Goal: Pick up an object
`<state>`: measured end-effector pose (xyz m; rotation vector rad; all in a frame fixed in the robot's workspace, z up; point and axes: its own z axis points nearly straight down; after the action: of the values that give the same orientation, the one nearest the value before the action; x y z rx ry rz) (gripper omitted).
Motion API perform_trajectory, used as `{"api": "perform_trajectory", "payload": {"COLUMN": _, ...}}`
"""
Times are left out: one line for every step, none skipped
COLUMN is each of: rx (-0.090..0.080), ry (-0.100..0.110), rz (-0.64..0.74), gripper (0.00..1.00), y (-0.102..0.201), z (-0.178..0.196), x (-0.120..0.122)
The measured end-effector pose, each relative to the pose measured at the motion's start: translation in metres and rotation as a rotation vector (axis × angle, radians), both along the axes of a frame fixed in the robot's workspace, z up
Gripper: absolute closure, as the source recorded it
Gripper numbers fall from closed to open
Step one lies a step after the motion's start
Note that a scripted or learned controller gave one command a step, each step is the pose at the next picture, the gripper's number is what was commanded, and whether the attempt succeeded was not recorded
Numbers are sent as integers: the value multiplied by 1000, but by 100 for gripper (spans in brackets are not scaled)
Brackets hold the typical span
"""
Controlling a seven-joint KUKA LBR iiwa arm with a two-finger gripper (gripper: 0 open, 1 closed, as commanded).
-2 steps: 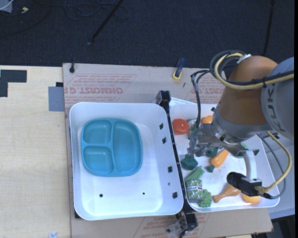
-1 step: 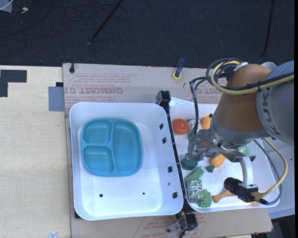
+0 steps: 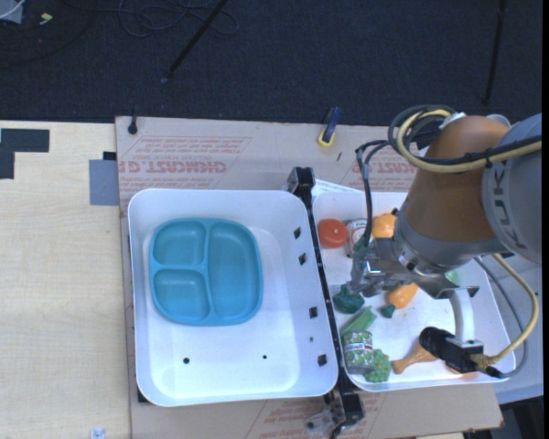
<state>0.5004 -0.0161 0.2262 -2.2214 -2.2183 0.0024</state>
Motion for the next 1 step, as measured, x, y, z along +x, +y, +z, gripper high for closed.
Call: {"api": "perform_trajectory", "payload": {"rx": 0, "ry": 0, "rz": 3, "gripper": 100, "y": 9, "z": 7, "x": 16}}
